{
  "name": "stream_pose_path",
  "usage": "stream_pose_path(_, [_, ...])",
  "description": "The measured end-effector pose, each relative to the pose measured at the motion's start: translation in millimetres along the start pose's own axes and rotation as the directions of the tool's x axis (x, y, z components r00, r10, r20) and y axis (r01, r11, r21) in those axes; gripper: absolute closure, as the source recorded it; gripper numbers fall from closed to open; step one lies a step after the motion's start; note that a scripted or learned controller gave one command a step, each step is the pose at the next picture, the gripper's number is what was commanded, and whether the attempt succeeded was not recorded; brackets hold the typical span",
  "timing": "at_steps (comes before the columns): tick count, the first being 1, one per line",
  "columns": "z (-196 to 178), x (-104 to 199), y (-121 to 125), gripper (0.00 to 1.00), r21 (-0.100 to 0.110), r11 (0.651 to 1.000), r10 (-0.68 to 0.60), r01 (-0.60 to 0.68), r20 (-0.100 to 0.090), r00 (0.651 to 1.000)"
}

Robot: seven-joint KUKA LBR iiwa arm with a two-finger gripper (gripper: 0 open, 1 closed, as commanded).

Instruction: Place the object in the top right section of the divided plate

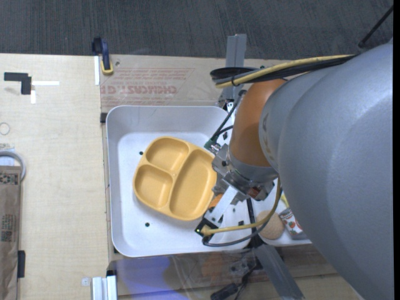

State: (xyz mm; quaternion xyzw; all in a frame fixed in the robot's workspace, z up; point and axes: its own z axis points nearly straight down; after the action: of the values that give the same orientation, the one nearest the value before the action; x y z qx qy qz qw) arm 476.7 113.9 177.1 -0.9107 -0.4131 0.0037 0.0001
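Note:
A yellow divided plate [175, 178] with three sections lies tilted in the left white bin [114, 167]; nothing shows in its sections. My gripper [220, 194] hangs below the arm's orange band [250, 130], just off the plate's right rim, at the border between the two bins. Wrist hardware and cables hide its tip. A small orange patch [216, 200] shows under it beside the plate's edge; what it is I cannot make out. A tan rounded object [272, 227] and a small printed packet [291, 224] lie in the right bin, partly behind the arm.
The big grey arm [337, 167] covers most of the right bin. Brown cardboard [150, 83] lies behind the left bin. Light wooden bench [50, 167] extends left. A yellow cable [234, 229] loops under the wrist.

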Motion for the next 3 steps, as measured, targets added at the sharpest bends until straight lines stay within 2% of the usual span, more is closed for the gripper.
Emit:
stream_pose_path(1, [75,54,-45,1.00,-0.001,1.000,-0.009,0.009,-0.001,1.000])
stream_pose_path(2, [76,85,-66,1.00,-0.017,0.977,-0.211,0.211,-0.004,0.977])
stream_pose_path(3, [76,86,-65,1.00,-0.019,0.955,-0.296,0.296,-0.008,0.955])
